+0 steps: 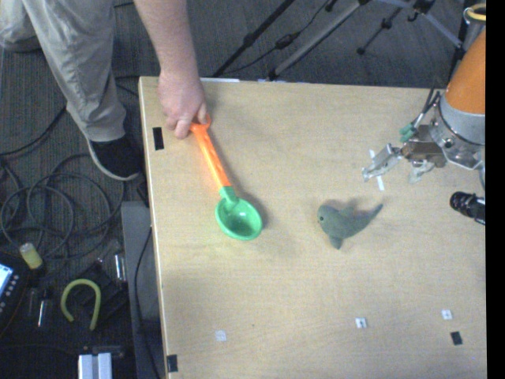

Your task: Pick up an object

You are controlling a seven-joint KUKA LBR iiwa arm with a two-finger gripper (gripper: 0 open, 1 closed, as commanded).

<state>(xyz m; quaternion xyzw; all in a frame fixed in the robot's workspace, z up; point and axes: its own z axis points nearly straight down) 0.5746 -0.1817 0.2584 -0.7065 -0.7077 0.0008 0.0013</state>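
The claw [397,166] hangs above the right part of the counter [316,306], below the orange band of the arm [467,85]. Its two metal fingers [377,166] are spread apart, so the claw is open, and nothing is between them.

The nearest thing to the claw is a grey-green soft toy [345,220], shaped a little like a whale or a bird. It lies flat on the counter, just below and to the left of the fingers, not touching them. Its tail points up toward the claw.

Farther to the left of the claw lies a spoon [226,193] with a green bowl and an orange handle. The bowl rests on the counter, well apart from the toy, and the handle goes up and to the left.

Farthest from the claw, at the upper left corner of the counter, a person's hand [181,103] holds the end of the orange handle. The person's forearm comes down from the top edge. A shoe [110,156] stands on the dark floor beside the counter, among black cables.
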